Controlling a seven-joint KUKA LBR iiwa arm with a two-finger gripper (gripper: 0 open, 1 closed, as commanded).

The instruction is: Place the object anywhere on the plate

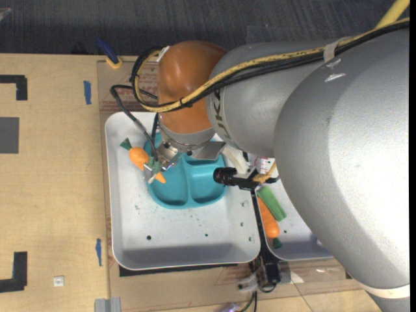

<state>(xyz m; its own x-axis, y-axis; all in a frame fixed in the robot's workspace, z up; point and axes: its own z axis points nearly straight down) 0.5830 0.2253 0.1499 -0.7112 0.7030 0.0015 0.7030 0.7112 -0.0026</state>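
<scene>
A teal divided plate lies in the left white bin, partly under the arm's wrist. An orange toy carrot with a green top rests at the plate's upper left edge, on or just off the rim. My gripper points down over the plate's left side, right beside the carrot's lower end. The orange band and wrist hide the plate's far part.
The right bin holds a second orange carrot and a green piece near the divider between the bins. A black bracket juts from the wrist over the plate's right side. Bare white floor fills the left bin's front.
</scene>
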